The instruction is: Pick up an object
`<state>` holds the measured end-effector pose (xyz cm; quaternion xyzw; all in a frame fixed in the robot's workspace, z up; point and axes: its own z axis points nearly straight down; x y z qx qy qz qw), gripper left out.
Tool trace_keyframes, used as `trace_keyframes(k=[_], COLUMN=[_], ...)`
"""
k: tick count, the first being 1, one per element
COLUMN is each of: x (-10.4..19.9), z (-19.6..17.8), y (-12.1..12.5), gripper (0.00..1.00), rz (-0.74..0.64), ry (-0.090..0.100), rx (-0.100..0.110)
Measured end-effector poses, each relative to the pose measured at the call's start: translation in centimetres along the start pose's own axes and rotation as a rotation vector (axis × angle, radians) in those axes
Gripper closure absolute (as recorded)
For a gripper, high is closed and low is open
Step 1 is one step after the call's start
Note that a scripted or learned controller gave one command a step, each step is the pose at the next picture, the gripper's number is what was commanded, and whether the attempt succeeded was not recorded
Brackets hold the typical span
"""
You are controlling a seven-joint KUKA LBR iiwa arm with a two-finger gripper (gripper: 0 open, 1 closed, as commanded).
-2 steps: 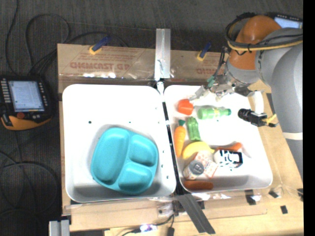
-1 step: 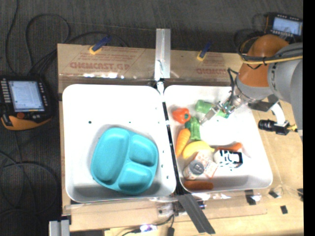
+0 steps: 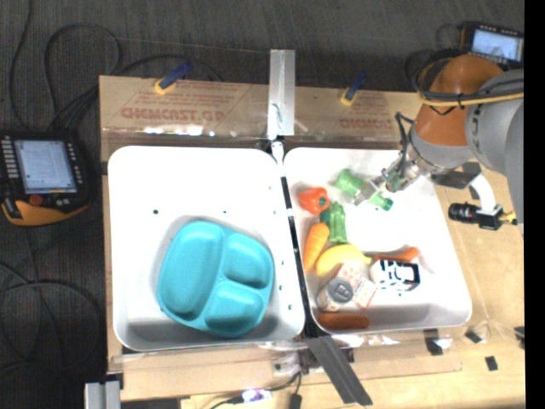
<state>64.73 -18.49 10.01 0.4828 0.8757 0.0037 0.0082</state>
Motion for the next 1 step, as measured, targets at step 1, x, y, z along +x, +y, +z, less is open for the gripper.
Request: trace_keyframes(k=[1], x=[5.49], z=[-13.60], y=[5.79], gripper=[1.00], rz=[0.132], ry=[0.009], rx=[0.014])
